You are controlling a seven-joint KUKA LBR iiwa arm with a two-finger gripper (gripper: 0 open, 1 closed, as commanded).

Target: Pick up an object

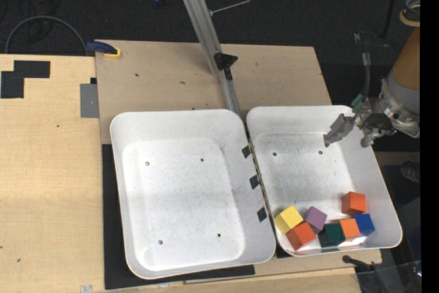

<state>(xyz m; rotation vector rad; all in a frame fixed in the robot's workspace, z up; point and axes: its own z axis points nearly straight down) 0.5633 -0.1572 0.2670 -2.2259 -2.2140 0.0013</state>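
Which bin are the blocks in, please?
The right bin: the blocks lie clustered in its near corner, with the claw apart from them near the far edge.

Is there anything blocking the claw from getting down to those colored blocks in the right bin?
Nothing visible does. The claw hangs over the right bin's far side, and the colored blocks huddle in its near corner, with bare white floor between them.

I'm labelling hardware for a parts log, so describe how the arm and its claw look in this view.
The arm enters from the right with an orange-brown rounded section above a pale grey metallic wrist. The claw has two dark grey, flat, angular fingers on a grey block with a small teal-green part. A thin dark cable or rod rises beside the wrist.
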